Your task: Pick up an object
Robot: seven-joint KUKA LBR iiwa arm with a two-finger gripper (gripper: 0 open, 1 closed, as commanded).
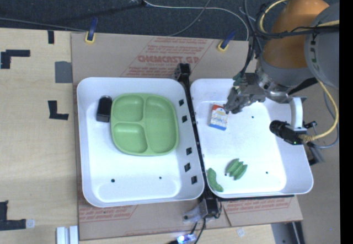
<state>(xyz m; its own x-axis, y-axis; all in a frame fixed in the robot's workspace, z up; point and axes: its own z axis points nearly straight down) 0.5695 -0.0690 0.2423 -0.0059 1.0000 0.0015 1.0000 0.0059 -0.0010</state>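
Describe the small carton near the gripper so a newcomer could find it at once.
Look in the right-hand white bin, at its upper left area just below the gripper. The small carton lies there, white with red and blue print. Its neighbours, the green pea pods nearer the front edge, are plain green.

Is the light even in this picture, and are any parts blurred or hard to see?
Camera view: light is soft and even, with faint shadows inside the left bin; the green plate is sharp; the gripper over the small packet is dark and blurred.
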